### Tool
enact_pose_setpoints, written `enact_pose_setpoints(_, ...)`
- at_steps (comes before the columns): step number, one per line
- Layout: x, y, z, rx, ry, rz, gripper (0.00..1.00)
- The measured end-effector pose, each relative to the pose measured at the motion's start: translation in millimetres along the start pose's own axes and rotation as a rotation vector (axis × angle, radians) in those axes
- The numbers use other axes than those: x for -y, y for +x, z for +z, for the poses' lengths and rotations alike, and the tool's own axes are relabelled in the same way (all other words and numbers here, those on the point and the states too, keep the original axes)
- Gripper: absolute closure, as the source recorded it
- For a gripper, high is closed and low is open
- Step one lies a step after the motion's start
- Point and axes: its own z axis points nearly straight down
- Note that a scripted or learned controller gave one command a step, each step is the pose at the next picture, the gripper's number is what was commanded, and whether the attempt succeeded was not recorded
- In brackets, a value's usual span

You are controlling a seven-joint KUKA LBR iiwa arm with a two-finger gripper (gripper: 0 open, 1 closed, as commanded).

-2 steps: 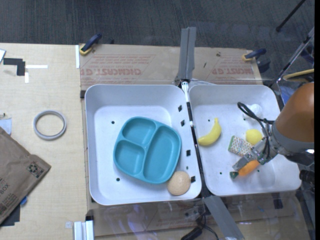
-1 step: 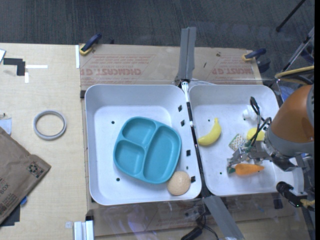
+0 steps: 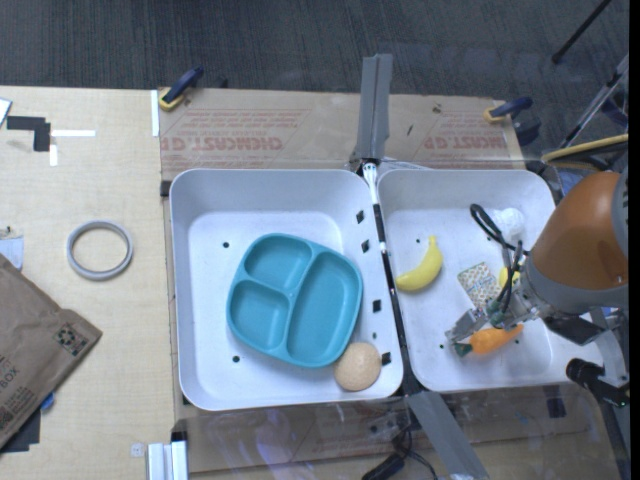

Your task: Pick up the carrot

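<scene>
**Gripper down at the carrot in the right bin**

In the right bin [image 3: 420,363], toward its 5 o'clock corner, lies the carrot [image 3: 492,340], orange with a green tip at its 9 o'clock end. The gripper [image 3: 478,323] sits right against the carrot, at about its 10 o'clock; whether the fingers are apart or clamped on it cannot be told from this view. The arm [image 3: 585,243], its orange band showing, comes in from 3 o'clock. A small patterned packet [image 3: 478,282] lies just at 12 o'clock of the gripper, and a banana [image 3: 422,268] rests near the bin's centre, at 10 o'clock of the carrot.

In the left bin [image 3: 195,298], a tan round ball [image 3: 357,366] sits at the 5 o'clock corner, touching the rim of a teal divided plate [image 3: 295,300] with three compartments.

Farther off, at 9 o'clock on the counter [image 3: 80,168], lies a roll of tape [image 3: 100,249], with a brown paper bag [image 3: 35,343] at its 7 o'clock.
</scene>
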Motion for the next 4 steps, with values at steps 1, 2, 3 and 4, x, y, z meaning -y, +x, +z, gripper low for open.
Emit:
enact_pose_setpoints(1, 3, -8, 0, 0.0, 0.001, -0.139, 0.0)
enact_pose_setpoints(2, 3, -8, -9, 0.0, 0.0, -0.139, 1.0)
enact_pose_setpoints(3, -10, 21, 0, 0.001, 0.0, 0.357, 1.0)
enact_pose_setpoints(4, -10, 21, 0, 0.001, 0.0, 0.357, 0.0)
